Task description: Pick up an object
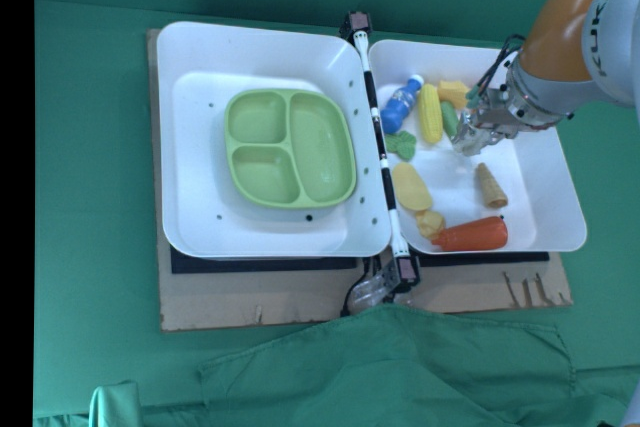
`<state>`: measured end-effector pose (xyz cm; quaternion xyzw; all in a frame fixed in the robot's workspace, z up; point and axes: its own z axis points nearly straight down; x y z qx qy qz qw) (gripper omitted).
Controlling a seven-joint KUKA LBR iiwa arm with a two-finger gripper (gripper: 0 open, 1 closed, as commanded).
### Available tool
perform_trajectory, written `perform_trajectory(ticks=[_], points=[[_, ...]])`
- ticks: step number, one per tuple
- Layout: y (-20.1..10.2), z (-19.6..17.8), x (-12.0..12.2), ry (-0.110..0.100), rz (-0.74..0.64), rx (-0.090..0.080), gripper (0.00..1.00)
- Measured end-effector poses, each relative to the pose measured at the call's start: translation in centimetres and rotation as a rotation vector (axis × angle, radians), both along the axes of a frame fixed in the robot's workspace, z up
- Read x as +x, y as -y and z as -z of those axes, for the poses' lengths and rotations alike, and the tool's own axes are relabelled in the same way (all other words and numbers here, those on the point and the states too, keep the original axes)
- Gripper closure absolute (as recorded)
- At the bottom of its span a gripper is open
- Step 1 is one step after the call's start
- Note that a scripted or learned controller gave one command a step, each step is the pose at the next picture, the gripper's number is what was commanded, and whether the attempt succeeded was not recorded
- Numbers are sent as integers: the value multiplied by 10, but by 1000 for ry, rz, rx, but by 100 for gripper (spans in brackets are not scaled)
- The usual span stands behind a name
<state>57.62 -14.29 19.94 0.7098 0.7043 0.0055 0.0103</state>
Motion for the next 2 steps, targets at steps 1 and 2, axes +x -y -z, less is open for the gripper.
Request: perform_trajectory(ticks=[1,2], points=[[7,-48,7,-13,-4,4,100],[15,-101,1,-11,-3,3,100]])
